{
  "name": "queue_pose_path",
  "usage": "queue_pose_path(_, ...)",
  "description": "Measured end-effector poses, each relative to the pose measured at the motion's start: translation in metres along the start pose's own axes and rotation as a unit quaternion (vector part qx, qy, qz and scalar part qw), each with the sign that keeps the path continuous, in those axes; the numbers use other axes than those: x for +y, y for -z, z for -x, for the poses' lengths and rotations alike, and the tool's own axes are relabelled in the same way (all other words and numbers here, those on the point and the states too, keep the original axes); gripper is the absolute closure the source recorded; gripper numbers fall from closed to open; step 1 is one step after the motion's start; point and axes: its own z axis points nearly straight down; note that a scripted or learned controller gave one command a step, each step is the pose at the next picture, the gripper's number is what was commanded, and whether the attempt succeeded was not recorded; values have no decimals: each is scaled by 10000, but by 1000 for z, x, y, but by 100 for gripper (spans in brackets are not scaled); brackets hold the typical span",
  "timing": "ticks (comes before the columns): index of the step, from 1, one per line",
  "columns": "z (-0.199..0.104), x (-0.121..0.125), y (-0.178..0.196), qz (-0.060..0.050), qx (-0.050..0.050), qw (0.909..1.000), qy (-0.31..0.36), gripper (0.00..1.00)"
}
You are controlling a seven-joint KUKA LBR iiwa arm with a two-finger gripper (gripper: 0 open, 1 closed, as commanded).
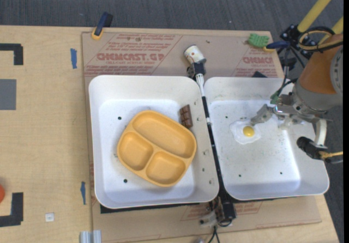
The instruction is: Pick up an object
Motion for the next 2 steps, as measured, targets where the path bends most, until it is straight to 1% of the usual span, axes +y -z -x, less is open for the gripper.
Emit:
queue_pose_path(1,-51,-105,-2,6,-116,9977,665,0)
queue_pose_path(2,-61,-120,0,64,-197,9710,2380,0)
